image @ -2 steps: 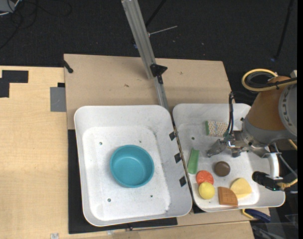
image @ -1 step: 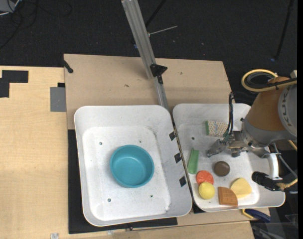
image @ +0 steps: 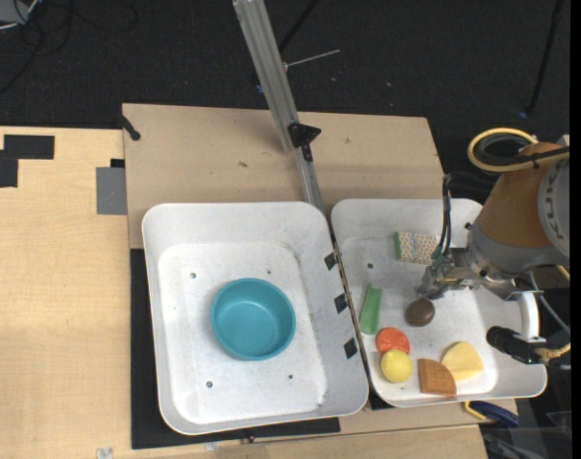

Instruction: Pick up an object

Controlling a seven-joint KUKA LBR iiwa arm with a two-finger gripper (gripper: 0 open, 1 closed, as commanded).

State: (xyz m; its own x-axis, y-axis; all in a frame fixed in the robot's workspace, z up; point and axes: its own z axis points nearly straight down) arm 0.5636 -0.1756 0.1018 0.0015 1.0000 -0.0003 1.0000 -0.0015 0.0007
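The right bin (image: 362, 228) holds several small objects: a brown round object (image: 419, 312), a green stick (image: 370, 309), a red ball (image: 392, 339), a yellow ball (image: 396, 365), an orange-brown wedge (image: 436, 378), a yellow wedge (image: 462, 360) and a patterned green-edged block (image: 414, 247). My gripper (image: 436, 286) hangs low in this bin, just above and right of the brown round object. The arm's grey body and orange band come in from the right behind it.
A teal bowl (image: 253, 318) sits in the left bin (image: 176, 228). A metal rail (image: 271, 75) slants down from the top to the gap between the bins. Black clips (image: 338, 302) line the divider. Cables lie at the right.
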